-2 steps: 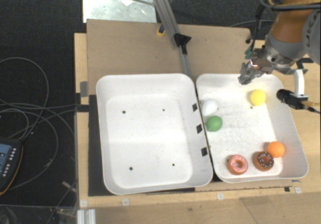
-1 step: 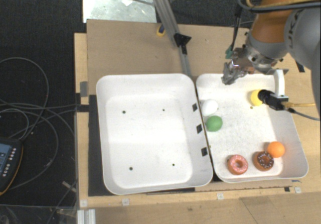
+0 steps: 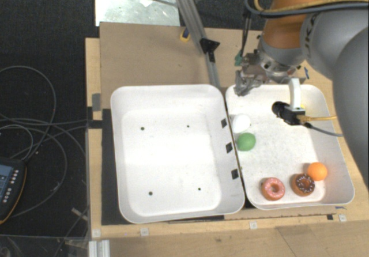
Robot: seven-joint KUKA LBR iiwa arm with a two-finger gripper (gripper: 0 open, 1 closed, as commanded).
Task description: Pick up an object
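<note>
Above the right shallow white bin's [image 3: 337,152] far corner hangs the grey two-finger gripper [image 3: 245,86], grip state unclear, nothing visibly held.

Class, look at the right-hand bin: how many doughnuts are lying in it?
2. A pink-iced doughnut and a chocolate doughnut lie side by side near the front edge of the right bin. The arm covers the bin's back part, so more could be hidden.

Black cables [image 3: 34,135] and a handheld controller [image 3: 10,184] lie on dark floor.
</note>
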